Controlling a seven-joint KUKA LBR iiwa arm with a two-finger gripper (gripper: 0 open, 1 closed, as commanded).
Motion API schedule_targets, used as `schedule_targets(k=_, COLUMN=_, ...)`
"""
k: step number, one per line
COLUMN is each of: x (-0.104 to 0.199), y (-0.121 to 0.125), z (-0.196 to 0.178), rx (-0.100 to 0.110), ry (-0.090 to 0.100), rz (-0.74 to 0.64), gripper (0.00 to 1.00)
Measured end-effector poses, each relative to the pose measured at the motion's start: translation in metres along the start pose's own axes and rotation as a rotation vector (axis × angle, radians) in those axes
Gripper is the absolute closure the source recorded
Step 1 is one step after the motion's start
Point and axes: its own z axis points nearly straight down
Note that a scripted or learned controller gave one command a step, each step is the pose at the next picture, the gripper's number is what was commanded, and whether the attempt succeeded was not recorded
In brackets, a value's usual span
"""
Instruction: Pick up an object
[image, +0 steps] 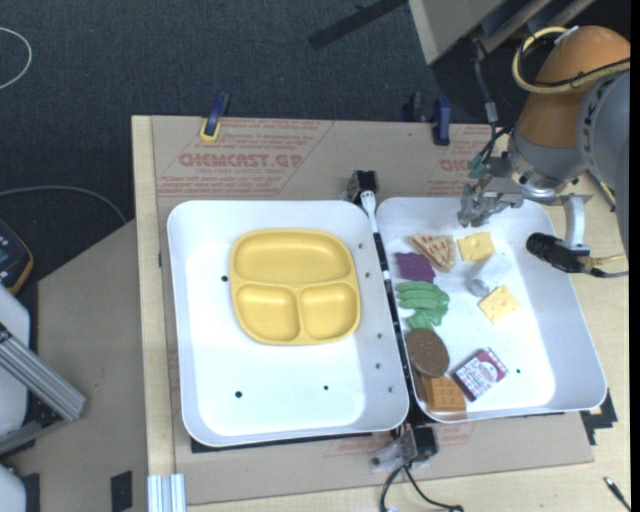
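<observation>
The gripper (480, 207) hangs over the far edge of the right bin (570, 330); whether it is released or clenched I cannot tell. Just near of it lies a yellow cheese square (475, 246), beside a waffle wedge (434, 249). Further near lie a purple piece (413, 266), green beans (421, 302), another cheese (499, 303), a brown cookie (428, 350), a cracker (443, 394) and a red packet (480, 373). The left bin (200, 380) holds a yellow tray (294, 284).
</observation>
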Motion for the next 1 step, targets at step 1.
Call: schedule_targets(k=1, x=0.0041, y=0.0020, z=-0.0648, rx=-0.004, ry=0.000, rz=-0.002, gripper=1.00)
